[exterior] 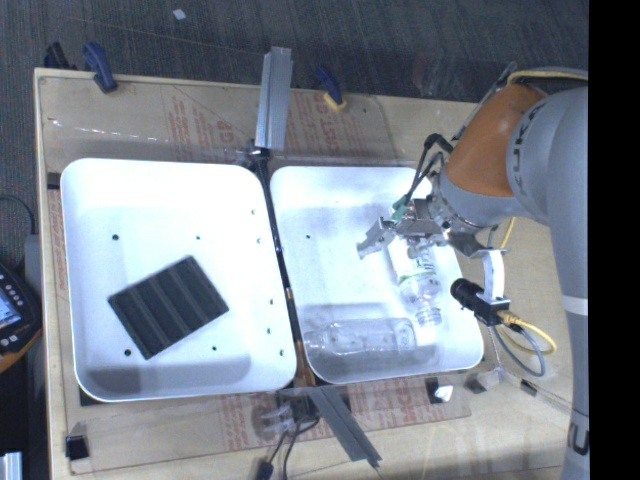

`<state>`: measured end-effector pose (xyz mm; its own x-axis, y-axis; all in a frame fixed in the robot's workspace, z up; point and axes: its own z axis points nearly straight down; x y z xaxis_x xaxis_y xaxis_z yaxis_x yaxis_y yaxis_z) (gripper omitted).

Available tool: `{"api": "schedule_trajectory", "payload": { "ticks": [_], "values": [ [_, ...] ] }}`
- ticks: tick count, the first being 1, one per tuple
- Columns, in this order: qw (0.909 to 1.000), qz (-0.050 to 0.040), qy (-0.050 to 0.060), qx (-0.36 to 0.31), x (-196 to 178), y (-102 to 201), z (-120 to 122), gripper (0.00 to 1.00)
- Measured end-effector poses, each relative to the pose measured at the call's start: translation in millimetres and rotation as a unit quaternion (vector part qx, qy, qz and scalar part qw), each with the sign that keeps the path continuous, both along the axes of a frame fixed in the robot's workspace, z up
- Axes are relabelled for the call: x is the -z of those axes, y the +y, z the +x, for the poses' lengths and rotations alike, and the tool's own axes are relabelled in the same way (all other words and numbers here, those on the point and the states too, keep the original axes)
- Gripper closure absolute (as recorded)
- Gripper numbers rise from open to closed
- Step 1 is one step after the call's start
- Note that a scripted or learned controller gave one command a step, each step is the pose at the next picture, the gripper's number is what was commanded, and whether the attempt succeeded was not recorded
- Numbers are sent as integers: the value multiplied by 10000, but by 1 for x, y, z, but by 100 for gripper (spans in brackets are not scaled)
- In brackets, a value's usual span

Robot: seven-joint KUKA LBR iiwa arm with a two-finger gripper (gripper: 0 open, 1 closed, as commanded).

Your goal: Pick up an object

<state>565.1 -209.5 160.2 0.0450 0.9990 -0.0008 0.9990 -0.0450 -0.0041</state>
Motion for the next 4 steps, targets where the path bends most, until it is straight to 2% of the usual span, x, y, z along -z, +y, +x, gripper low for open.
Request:
{"api": "schedule_trajectory", "payload": {
  "ticks": [1,4],
  "values": [
    [10000,4,-20,-38,-21,0,2,0],
    [10000,2,-20,-41,-21,0,2,0]
  ]
}}
